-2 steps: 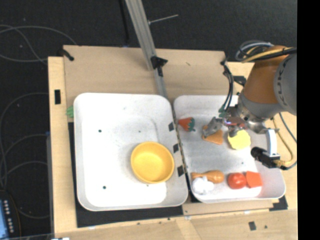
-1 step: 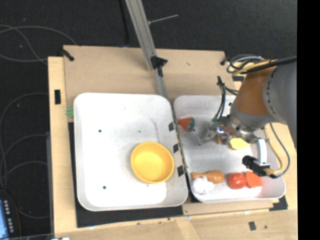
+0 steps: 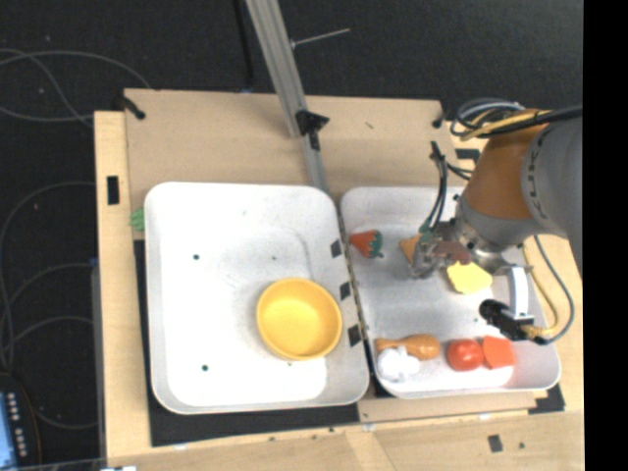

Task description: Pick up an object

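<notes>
The likeliest target is the small orange piece (image 3: 409,248) lying on the floor of the right white bin (image 3: 392,204), toward the bin's upper half. It sits just beside the grey two-finger gripper (image 3: 428,259), at about ten o'clock from the fingertips, and part of it is hidden by the gripper body, so its shape cannot be made out. Whether the fingers are spread or closed cannot be told from this slanted view, and nothing can be seen between them.

At about four o'clock from the gripper, close by, lies a pale yellow soft-looking lump (image 3: 469,279). At nine o'clock, near the bin's left wall, is a small red item with a green top (image 3: 366,243), something like a toy strawberry. Along the bin's lower wall, at six o'clock, are a white rounded thing (image 3: 396,364) touching an orange-brown oblong one (image 3: 420,344), then a red rounded thing (image 3: 464,354) touching an orange block (image 3: 497,352). The left white bin (image 3: 196,224) bears a yellow plastic bowl (image 3: 298,319), well apart from the arm.

To do this step well, I judge the fingertips should be centred over the orange piece, not beside it, with one finger on each side before closing. The descent should reach the bin floor gently, since the piece looks low and could slip out sideways. Keeping clear of the yellow lump avoids nudging it into the grasp.
</notes>
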`<act>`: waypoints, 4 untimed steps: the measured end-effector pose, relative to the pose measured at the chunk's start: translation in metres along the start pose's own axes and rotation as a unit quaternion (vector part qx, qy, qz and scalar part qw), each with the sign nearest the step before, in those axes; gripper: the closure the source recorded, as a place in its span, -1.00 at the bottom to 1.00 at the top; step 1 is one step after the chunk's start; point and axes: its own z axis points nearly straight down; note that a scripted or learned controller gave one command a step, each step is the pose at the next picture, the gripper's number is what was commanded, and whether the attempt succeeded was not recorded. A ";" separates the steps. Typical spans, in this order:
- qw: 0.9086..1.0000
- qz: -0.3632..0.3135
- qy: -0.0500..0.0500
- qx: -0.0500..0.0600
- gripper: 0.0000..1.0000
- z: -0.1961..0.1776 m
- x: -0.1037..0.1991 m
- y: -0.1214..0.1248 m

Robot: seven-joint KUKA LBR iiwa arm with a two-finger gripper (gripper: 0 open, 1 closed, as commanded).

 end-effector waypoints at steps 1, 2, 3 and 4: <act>1.000 -0.003 0.000 -0.001 1.00 -0.044 -0.001 0.003; 1.000 -0.004 0.000 -0.001 1.00 -0.089 -0.001 -0.001; 1.000 -0.005 0.000 -0.002 1.00 -0.151 -0.003 -0.007; 1.000 -0.008 0.001 0.001 1.00 -0.156 0.046 -0.025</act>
